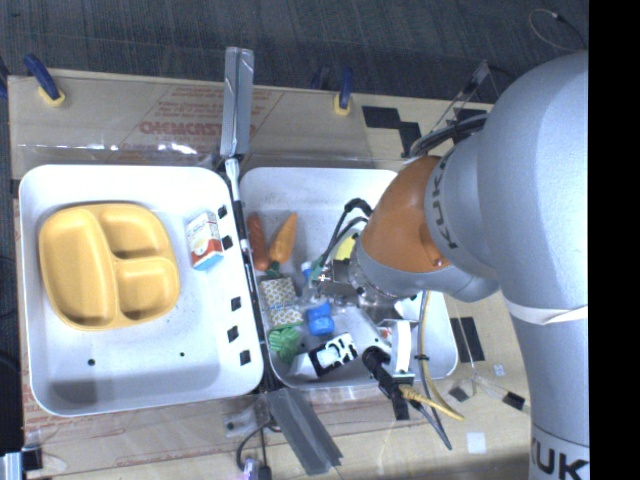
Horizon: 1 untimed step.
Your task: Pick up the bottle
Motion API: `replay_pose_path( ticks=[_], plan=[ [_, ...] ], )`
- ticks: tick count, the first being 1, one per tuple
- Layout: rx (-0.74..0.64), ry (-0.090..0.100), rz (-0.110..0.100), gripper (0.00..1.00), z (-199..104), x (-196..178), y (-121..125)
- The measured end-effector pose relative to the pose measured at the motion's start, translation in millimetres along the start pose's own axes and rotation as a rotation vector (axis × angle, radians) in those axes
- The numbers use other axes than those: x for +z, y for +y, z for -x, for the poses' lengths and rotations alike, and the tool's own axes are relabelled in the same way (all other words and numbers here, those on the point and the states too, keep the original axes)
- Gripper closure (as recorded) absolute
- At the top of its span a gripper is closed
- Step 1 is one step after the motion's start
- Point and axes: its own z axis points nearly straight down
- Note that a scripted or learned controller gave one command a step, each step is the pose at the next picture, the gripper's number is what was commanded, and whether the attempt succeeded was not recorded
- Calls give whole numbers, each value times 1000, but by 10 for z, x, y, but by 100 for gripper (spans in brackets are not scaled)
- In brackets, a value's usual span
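Camera view: the arm (pixel 420 228) hides much of the right bin (pixel 300 183); I cannot tell the fingers' state.

Arm (pixel 470 218) low over the right bin (pixel 300 183)

A yellow tray (pixel 105 263) and small carton (pixel 205 240) lie in the left bin (pixel 60 388). The gripper (pixel 330 288) hangs above clutter by the right bin's left wall, near a blue item (pixel 319 320).

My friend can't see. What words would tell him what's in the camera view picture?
A grey robot arm reaches down into the right white bin, among small toys including a carrot. The left white bin holds a yellow divided tray and a small carton.
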Motion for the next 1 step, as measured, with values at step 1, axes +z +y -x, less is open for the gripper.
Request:
replay_pose_path(
  ticks=[1],
  plan=[
    [74,-3,-11,100,-402,-1109,-211]
  ],
)
